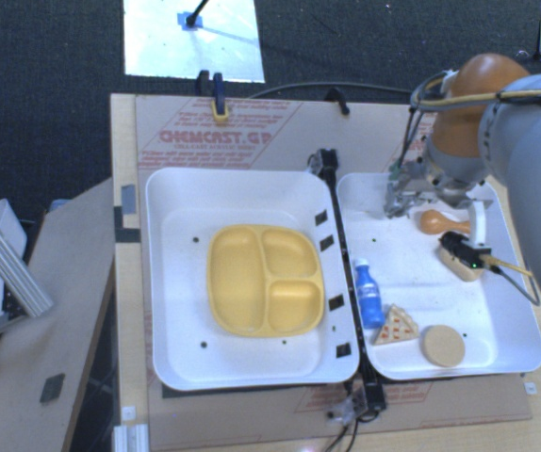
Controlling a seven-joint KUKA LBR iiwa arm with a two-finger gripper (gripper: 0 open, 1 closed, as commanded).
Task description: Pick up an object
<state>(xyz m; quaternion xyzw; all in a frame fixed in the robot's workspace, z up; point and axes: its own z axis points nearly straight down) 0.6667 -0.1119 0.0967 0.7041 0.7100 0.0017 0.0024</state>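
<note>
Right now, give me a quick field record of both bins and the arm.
left bin: yellow divided plate, flat, near centre
right bin: blue bottle lying by the inner wall; pizza slice; round tan disc; tan knobbed piece
end effector: low over the right bin's far inner corner, beside the tan knobbed piece
held object: none seen

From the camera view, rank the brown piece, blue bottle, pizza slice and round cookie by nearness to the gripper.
1. Brown piece, just beside the gripper.
2. Blue bottle, by the divider.
3. Pizza slice, toward the front.
4. Round cookie, front, farther right.
</note>
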